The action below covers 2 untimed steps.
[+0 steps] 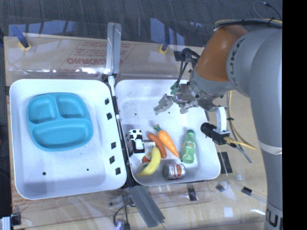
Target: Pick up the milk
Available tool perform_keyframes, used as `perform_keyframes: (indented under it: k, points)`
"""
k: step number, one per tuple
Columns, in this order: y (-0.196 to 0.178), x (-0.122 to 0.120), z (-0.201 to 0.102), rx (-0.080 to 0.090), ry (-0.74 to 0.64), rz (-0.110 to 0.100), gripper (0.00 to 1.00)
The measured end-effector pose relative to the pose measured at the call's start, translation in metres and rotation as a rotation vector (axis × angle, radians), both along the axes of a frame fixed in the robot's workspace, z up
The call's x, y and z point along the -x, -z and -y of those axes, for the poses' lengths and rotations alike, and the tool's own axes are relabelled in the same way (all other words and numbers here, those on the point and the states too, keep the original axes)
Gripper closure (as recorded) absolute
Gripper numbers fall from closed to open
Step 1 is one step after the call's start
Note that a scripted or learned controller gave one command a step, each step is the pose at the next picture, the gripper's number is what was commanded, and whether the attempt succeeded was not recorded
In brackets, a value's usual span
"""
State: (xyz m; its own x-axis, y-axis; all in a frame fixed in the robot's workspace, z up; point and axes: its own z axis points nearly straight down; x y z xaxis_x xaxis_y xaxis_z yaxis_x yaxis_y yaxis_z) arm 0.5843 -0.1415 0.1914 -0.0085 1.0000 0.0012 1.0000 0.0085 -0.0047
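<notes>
The milk carton (136,141) stands tight against the left wall of the right bin (139,96), crowded by two carrots (163,143) and one banana (152,163). That crowding could make the pincer (173,104) catch a neighbour or the wall instead. The pincer hangs open and empty, well apart from the carton. There is also one green bottle (188,147), one can (173,171), and one blue tray (59,120) in the left bin (62,178).
</notes>
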Motion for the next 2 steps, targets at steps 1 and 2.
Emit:
perform_keyframes:
  k: [1, 2]
  points:
    - [0.0, -0.013, -0.057, 0.0, -0.114, 0.002, 0.0]
    - [0.08, 0.029, -0.051, 0.0, -0.34, 0.021, 0.0]
